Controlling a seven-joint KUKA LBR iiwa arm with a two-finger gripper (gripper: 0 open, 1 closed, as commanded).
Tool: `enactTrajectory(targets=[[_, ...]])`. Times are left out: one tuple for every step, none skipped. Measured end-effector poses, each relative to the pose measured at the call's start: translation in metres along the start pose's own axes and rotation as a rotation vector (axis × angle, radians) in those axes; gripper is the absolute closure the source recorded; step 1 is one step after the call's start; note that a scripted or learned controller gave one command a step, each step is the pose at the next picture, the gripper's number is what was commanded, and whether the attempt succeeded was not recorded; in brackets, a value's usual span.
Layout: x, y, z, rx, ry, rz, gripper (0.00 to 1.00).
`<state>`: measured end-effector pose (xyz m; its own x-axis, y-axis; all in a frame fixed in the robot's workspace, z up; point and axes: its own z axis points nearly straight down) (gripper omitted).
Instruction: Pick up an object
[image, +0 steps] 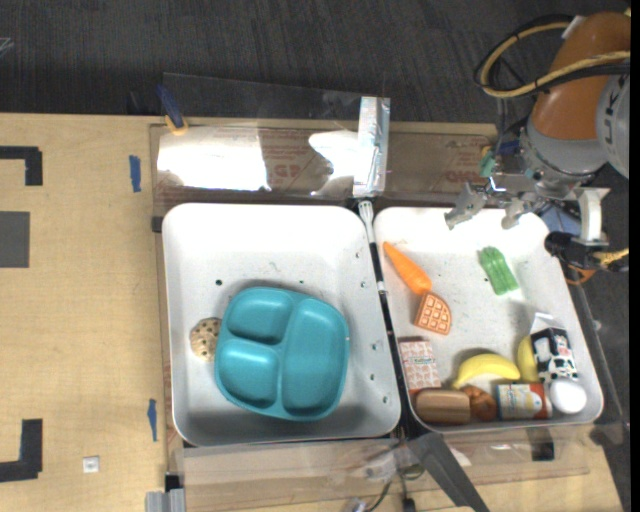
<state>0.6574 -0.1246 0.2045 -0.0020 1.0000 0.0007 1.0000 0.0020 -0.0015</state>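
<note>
Right bin (470, 300) holds carrot (405, 268), waffle (434, 313), green piece (497, 270); spread claw (487, 213) hovers above, unobstructed.

A tan tabletop (70, 330) carries black square markings and bits of blue tape (135, 172). Behind the two white bins (190, 230) a clear plastic sheet (270, 150) catches glare. Yellow and black cables (520, 55) loop at upper right over dark floor.
</note>
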Motion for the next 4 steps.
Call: enactTrajectory(targets=[[-0.081, -0.014, 0.1, 0.004, 0.003, 0.017, 0.0], [-0.077, -0.009, 0.118, -0.001, 0.007, -0.039, 0.0], [-0.078, -0.007, 0.106, -0.007, 0.0, -0.041, 1.0], [-0.028, -0.036, -0.039, -0.02, -0.004, -0.051, 1.0]])
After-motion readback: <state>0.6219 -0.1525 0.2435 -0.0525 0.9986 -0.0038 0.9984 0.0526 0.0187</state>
